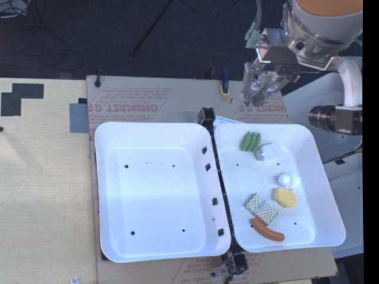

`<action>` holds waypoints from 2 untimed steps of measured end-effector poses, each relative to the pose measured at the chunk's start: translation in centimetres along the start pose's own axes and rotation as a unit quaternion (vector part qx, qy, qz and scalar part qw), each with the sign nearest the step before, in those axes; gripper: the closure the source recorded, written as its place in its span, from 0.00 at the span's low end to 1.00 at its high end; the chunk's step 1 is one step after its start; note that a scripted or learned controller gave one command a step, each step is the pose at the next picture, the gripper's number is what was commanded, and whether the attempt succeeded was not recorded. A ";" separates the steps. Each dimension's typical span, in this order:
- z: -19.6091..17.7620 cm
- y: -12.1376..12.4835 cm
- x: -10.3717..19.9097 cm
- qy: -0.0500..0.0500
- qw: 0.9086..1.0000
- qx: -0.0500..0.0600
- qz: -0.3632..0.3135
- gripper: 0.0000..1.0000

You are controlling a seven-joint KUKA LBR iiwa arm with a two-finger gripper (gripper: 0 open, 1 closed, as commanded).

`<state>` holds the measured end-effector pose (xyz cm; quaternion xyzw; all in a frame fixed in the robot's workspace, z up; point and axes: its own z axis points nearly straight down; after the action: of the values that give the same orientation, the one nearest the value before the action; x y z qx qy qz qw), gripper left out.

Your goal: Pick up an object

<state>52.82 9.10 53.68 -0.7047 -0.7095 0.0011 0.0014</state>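
Hovering above the far edge of the right bin [331, 218], the pincer [259, 93] has a grip state I cannot tell; a green pod [250, 141] lies below it.

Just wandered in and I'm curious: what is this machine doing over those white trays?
A robot arm is meant to pick up an object. Its gripper hangs above the far edge of the right bin, touching nothing. In that bin lie a green pea pod, a yellow corn piece, a checkered packet and a hot dog sausage.
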 end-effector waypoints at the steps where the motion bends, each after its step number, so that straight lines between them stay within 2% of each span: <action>1: 2.2 0.2 6.1 -0.001 1.000 0.002 0.000 1.00; 2: 2.0 0.2 5.8 -0.001 1.000 0.001 0.002 0.00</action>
<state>52.95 14.95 51.66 -0.7063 -0.7079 0.0023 0.0011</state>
